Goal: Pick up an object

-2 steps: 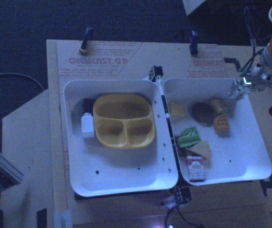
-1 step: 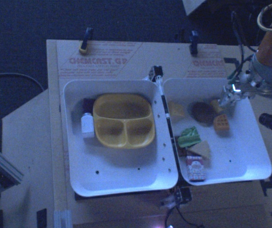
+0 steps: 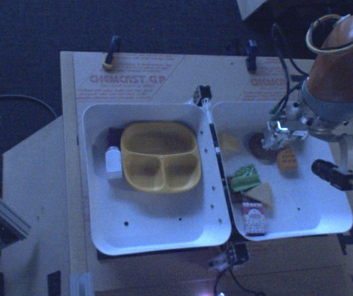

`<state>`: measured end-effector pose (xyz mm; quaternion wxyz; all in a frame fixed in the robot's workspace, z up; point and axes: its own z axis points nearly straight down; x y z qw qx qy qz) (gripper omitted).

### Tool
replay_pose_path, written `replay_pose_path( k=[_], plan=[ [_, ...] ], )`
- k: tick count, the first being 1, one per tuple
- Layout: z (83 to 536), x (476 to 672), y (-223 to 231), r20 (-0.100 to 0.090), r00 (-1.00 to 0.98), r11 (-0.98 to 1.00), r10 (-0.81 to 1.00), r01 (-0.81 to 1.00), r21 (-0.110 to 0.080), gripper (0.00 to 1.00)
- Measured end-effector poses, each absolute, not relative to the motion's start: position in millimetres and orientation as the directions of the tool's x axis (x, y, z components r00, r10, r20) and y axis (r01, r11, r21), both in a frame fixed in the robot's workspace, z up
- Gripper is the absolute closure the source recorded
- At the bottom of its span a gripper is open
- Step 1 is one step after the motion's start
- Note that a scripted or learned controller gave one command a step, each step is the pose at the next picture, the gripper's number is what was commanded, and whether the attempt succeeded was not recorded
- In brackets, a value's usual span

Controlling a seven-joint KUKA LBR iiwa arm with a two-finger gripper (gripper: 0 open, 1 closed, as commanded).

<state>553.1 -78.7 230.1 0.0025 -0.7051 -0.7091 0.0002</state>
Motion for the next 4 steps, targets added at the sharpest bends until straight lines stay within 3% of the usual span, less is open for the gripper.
replay_pose_path(
  k=[2, 3, 4],
  plan=[
    [218.9, 499.8, 7.1, 0.002, -0.004, 0.004, 1.000, 1.000, -0.006, 1.00],
    [232.7, 489.9, 22.8, 0.001, -0.003, 0.003, 1.000, 1.000, 0.001, 1.00],
    [227.6, 499.7, 25.6, 0.000, -0.001, 0.001, 1.000, 1.000, 0.001, 1.00]
  ],
)
